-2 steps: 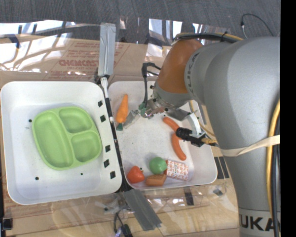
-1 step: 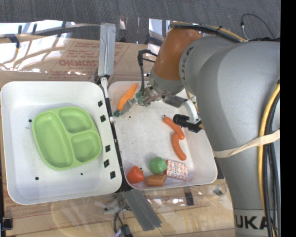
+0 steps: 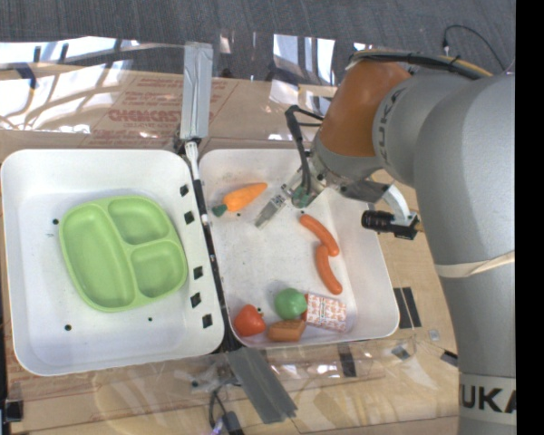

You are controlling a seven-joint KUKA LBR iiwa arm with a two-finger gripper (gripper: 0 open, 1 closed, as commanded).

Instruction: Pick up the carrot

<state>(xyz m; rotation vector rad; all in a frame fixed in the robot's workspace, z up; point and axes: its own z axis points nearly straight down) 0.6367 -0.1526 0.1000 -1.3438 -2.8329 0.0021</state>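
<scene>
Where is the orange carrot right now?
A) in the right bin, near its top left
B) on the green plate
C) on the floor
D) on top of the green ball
A: the carrot lies on the floor of the right bin near its top left, just left of the end effector, apart from the green plate in the other bin.

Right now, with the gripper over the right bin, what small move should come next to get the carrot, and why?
Probably a short shift toward the view's left and a little down: the gripper hangs just right of the carrot, which lies free on the right bin's floor near the divider, nothing between its fingers.
</scene>
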